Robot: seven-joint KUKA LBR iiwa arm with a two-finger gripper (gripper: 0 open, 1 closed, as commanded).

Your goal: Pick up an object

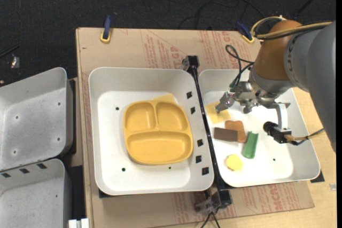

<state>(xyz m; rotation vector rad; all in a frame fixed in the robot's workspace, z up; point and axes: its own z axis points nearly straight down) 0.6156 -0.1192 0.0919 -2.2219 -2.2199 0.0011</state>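
The jaws sit low over the upper left part of the right bin, above a pale yellow flat piece near the divider. Whether the jaws are apart or together cannot be told, and nothing can be seen between them. The grey arm with its orange band enters from the right and covers the bin's upper right corner.

Right bin contents:
- The pale yellow flat piece, at the bin's left side, just under the jaws.
- A brown block, below the pale piece.
- An orange-brown piece, touching the brown block on its right.
- A green cylinder, tilted, just right of the orange-brown piece.
- A small yellow round object, below the block, near the bin's lower edge.

Left bin contents: one yellow tray with three compartments, lying flat near the centre.

Both bins rest side by side on a cardboard-covered table.
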